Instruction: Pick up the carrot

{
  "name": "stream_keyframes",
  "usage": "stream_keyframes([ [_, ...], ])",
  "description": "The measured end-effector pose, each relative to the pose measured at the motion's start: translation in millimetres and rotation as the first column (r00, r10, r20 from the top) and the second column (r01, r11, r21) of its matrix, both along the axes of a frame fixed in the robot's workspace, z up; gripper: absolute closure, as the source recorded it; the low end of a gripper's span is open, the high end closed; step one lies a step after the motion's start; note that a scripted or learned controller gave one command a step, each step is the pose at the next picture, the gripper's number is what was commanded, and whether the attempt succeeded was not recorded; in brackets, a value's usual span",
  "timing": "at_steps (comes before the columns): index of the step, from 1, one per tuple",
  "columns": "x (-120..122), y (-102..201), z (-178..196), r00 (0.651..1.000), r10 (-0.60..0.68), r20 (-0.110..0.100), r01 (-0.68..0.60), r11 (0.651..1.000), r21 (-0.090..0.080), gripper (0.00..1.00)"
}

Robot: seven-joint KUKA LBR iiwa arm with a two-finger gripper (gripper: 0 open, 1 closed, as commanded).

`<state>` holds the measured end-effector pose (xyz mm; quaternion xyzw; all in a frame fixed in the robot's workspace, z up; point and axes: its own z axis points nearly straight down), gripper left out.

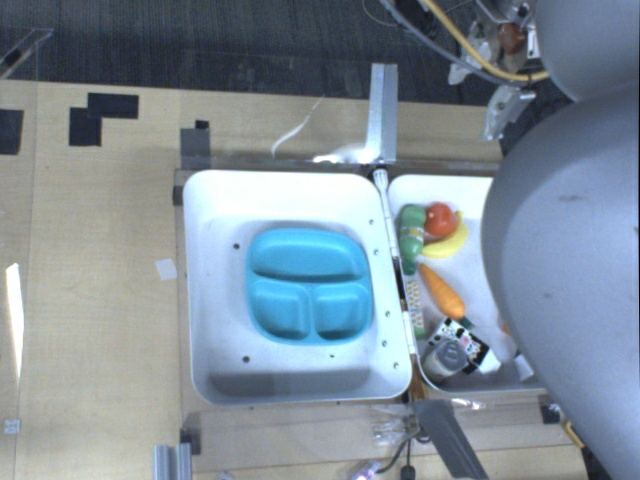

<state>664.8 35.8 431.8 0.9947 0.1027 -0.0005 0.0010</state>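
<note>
An orange carrot [441, 291] lies slantwise in the right bin [440, 190], near that bin's left wall. It rests free, with nothing touching it. The big grey arm [565, 228] covers the right part of this bin. A bundle of yellow and white cables [455, 23] hangs at the wrist at the top right.
A blue divided tray [306, 283] sits in the left bin [215, 268]. Behind the carrot lie a red tomato [439, 218], a yellow banana [447, 243] and a green vegetable [410, 233]. A black and white object [455, 350] lies in front of it.
</note>
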Motion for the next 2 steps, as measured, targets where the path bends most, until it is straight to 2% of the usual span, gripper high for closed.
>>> stream_keyframes([
  [1,-24.9,-54.1,-14.0,0.999,0.044,-0.005,-0.044,0.999,-0.003,0.00],
  [2,-22.4,-51.7,-6.4,0.998,0.056,-0.009,-0.057,0.998,-0.007,1.00],
])
